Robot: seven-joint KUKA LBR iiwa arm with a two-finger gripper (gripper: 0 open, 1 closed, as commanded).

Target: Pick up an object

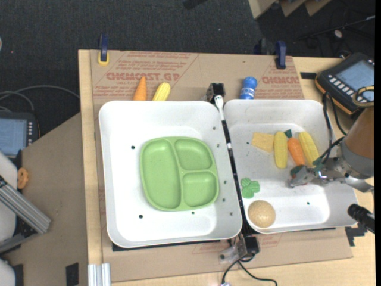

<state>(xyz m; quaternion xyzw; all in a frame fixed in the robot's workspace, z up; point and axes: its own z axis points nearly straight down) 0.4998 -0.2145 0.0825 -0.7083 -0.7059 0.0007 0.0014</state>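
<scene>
- Gripper (299, 176) hangs low inside the right bin (315, 112), just below the toy carrot (296, 150); whether it is wide or narrow cannot be told, and nothing shows between its tips.
- Beside the carrot lie two corn cobs (280, 149), with a cheese wedge (262, 140) further left.
- Left of the carrot, the green divided plate (178, 173) sits in the left bin (119, 124).
- Judged progress: the approach looks made, while grasp and lift remain.

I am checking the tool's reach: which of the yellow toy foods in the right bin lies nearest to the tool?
The corn cob, the rightmost yellow piece, just right of the carrot. It lies closest to the tool; the banana and cheese wedge sit farther left.
</scene>
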